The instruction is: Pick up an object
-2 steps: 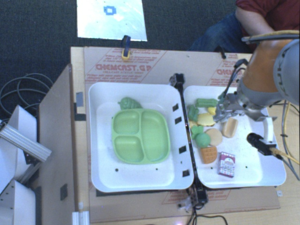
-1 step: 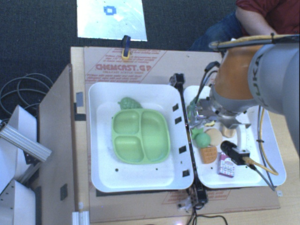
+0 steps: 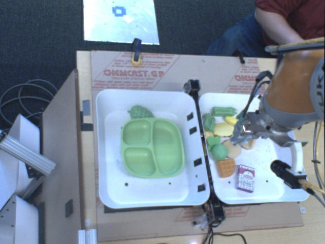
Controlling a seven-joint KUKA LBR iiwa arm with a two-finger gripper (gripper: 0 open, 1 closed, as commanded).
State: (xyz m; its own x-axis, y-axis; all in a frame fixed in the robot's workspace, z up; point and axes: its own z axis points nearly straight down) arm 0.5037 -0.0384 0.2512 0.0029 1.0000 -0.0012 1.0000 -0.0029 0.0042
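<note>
hovering gripper [image 3: 242, 131] over right bin [image 3: 264, 194], finger state unclear; beneath it yellow toy [image 3: 223, 129], oblong.

green divided tray [image 3: 152, 147] in left bin [image 3: 109, 187] | seated person [image 3: 284, 9] top right | cables [image 3: 20, 103] left

Viewed from above at a slant, well back from the two white bins [image 3: 152, 98], both fully framed.
</note>
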